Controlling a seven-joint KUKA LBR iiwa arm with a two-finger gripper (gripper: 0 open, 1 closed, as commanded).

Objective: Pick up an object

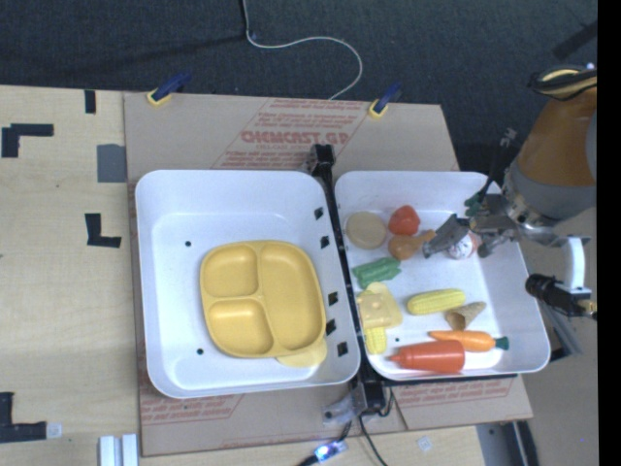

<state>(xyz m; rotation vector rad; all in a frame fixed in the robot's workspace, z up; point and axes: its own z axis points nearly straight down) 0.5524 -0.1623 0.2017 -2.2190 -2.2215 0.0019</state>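
Camera view is showing, nearest, a long red plastic pepper [428,357] and an orange toy carrot [468,339] lying in the right white bin [529,348]. Behind them a yellow toy corn cob [435,302] is resting. Farther back, the two-finger gripper [458,238] is hanging low beside a small round orange toy fruit [403,247] and a red toy tomato [405,220]. Whether its jaws are apart or together, I cannot tell. Nothing is looking lifted, so I judge the picking is not yet done. A yellow divided plastic plate [262,295] is sitting in the left white bin [160,260].

A yellow plastic divided plate [262,296] lies in the left white bin [165,202]. In the right white bin [514,299], the gripper [448,239] hovers just right of a red toy tomato [405,220].
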